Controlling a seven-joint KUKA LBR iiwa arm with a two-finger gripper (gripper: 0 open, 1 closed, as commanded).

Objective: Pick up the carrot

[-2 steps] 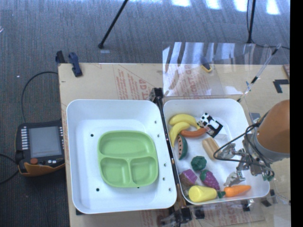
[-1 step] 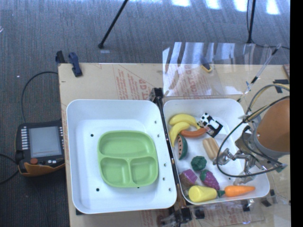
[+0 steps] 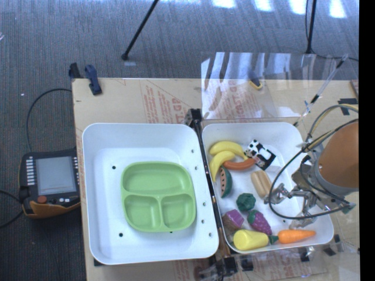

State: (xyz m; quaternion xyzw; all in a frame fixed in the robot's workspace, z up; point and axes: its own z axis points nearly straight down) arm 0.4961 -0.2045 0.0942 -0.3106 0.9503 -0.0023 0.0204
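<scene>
Robotics laboratory. A plywood bench (image 3: 140,98) stands on grey carpet and bears two white bins (image 3: 96,157), one holding a green divided plate (image 3: 158,195), the other toy food beside the gripper (image 3: 293,198). A teach pendant (image 3: 51,183) lies on the floor far from the gripper; tripod legs (image 3: 143,25) stand beyond the bench.

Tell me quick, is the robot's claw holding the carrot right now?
Gripper: open and holding nothing, hanging above the right bin. The carrot lies on the bin floor below it, apart from the fingers.
</scene>
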